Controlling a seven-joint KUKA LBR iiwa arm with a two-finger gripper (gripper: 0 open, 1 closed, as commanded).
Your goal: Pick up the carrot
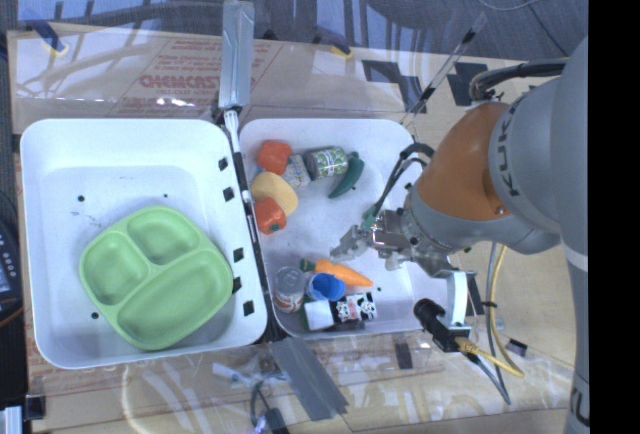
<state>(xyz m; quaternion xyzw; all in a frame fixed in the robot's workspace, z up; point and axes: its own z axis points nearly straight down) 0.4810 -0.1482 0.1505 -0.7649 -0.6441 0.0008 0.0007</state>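
Note:
The carrot [341, 272], orange with a green stub at its left end, lies near the front of the right bin [385, 137]. My gripper [352, 243] hangs just above and slightly right of it, at the end of the grey arm with the orange band [460, 172] reaching in from the right. Nothing is visibly held in the gripper. The carrot rests against a blue object [325, 287].
Around the carrot lie a small jar [288, 288] and a black-and-white box [345, 310]. Further back are a red-orange item [272, 157], a tin can [327, 162], a green pepper [346, 180], a yellow item [274, 190] and a red item [268, 216]. The left bin [60, 162] holds a green divided plate [155, 274].

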